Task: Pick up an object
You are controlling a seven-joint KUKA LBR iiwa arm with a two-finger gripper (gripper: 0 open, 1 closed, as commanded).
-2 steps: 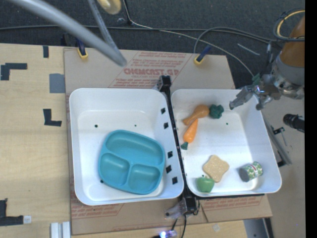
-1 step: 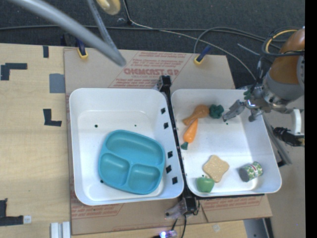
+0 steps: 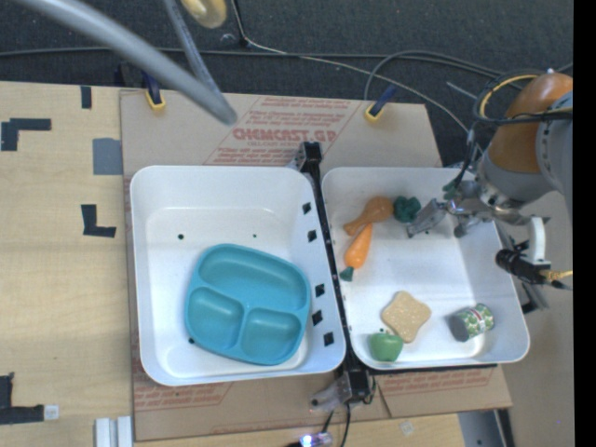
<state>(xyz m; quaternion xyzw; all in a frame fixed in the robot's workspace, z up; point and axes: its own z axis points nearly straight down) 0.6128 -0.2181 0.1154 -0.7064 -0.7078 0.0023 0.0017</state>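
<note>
The right bin [image 3: 494, 277] holds several small objects. A tan drumstick [image 3: 371, 214] lies by a dark green piece [image 3: 406, 208] at the back. An orange carrot [image 3: 358, 247] lies near the divider. A bread slice [image 3: 406, 315], a green fruit [image 3: 386, 346] and a small can [image 3: 472, 322] sit at the front. My gripper [image 3: 440, 225] hangs over the back right of this bin, just right of the green piece. It is open with nothing between its fingers.
The left bin [image 3: 158, 203] bears a blue divided plate [image 3: 247, 303]. A black divider [image 3: 321, 250] separates the bins. Cables [image 3: 419, 63] run across the dark surface behind. A grey bar [image 3: 121, 31] slants over the top left.
</note>
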